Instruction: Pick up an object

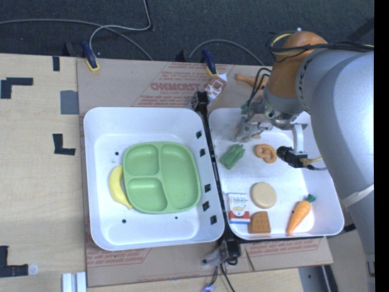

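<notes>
- The green object [232, 156], the item nearest the gripper [243, 134], lay in the right bin [328, 190] close to its left wall, just below and left of the jaws and not visibly touched by them.
- It looked like a small, elongated, dull-green piece lying at a slant, its surface faintly ridged; what it was exactly could not be told.
- Whether the jaws stood wide or narrow could not be told: they pointed down over the bin's upper left part, blurred against the white floor, with nothing seen between them.
- The pretzel [265, 152] lay just right of the green object, apart from it.
- The round cracker [263, 194] sat below the green object, well apart, and the square biscuit [259, 222] below that.
- The small carton [237, 205] lay below the green object, against the same wall.
- The toy carrot [299, 216] rested far down to the right of the green object, near the bin's lower right corner.
- The left bin [100, 163], to the left of the green object beyond the dividing walls, held the green divided plate [161, 177] with the banana [117, 187] tucked at its left edge.
- Both bins sat on cardboard [140, 84] over the tabletop [30, 163].
</notes>
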Controlling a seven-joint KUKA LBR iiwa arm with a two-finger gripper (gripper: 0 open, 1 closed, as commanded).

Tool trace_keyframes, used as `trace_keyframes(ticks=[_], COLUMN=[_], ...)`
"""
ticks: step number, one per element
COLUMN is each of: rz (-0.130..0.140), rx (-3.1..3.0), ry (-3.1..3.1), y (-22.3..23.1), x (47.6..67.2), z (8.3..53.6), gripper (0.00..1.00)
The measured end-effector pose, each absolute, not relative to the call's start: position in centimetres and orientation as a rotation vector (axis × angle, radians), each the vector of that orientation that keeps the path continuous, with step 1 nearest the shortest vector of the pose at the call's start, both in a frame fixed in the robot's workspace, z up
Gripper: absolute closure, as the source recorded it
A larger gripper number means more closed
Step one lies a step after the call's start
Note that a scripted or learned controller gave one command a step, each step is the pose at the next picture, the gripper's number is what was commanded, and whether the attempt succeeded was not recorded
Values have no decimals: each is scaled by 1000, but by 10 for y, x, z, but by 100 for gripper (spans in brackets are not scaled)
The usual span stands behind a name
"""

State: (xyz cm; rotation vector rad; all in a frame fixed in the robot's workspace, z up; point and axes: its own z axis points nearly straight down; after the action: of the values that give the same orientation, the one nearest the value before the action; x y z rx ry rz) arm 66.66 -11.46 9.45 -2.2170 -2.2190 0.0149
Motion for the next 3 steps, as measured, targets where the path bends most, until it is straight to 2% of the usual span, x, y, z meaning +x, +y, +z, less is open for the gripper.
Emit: trace_keyframes(ticks=[1,2,3], rz=[16,1,4], rx=[-2217,-2223,-2222], ry=[-2219,-2225,-2222], y=[-115,-145,-173], x=[667,657,631], z=[94,86,89], gripper=[0,0,0])
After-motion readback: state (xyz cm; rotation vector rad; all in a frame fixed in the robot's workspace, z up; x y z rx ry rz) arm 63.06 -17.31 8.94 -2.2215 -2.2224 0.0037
